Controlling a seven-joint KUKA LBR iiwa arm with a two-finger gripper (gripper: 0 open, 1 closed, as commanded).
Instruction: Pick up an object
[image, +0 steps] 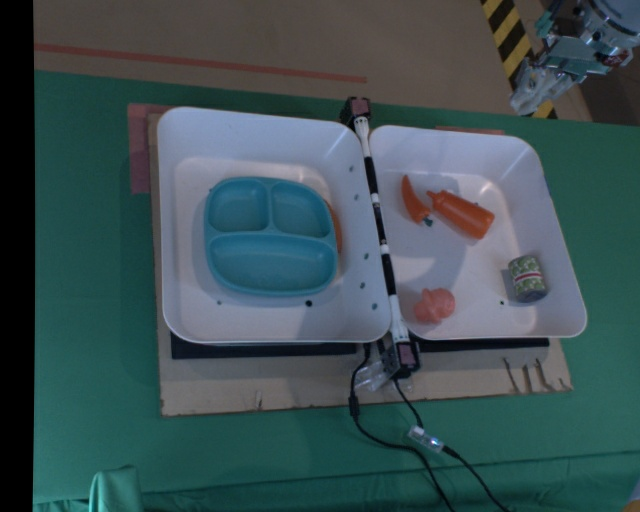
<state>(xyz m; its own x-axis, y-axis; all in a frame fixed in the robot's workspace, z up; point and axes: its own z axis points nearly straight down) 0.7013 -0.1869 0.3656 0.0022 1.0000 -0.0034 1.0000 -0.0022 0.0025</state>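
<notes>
The right bin (545, 180) holds an orange squeeze bottle (462, 213) lying on its side. Beside it, to the left, lies an orange carrot-like piece (413, 199). A small pink object (434, 305) sits near the bin's front, and a patterned can (527, 278) lies on its side at the right. My gripper (540, 80) hangs high at the top right corner, beyond the right bin's far edge and well apart from every object.
The left bin (180, 150) holds a teal divided plate (270, 237) with an orange thing peeking from under its right edge. A black-and-white bar (377, 222) divides the bins. Cables (420, 437) trail over the green cloth in front. Yellow-black hazard tape (505, 30) marks the floor behind.
</notes>
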